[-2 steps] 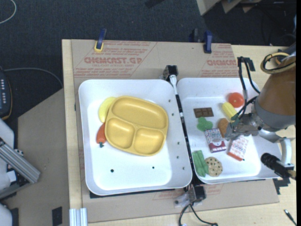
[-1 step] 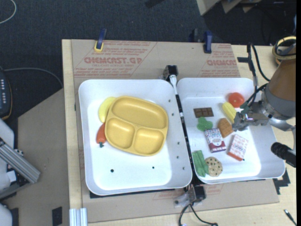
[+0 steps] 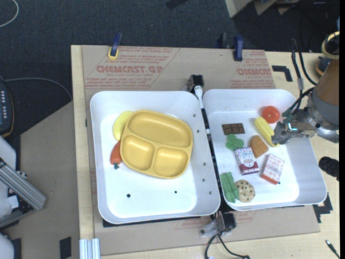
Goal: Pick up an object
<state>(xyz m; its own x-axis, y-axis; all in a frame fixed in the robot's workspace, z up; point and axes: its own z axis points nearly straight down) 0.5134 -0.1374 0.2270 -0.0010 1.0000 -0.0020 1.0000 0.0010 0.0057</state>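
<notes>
Since corn (image 3: 264, 129) lies apart from other items, my claw (image 3: 281, 135) hangs beside it; cannot tell if it grips.

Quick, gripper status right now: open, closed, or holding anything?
Gripper: cannot be told; it sits low in the right bin, right beside the yellow corn cob, and nothing is visibly held.

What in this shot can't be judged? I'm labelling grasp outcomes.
- Gripper: too small and blurred to show any grasp on the yellow corn.
- Banana and red pepper: mostly covered by the yellow tray.
- Arm: cut off at the right edge.
</notes>
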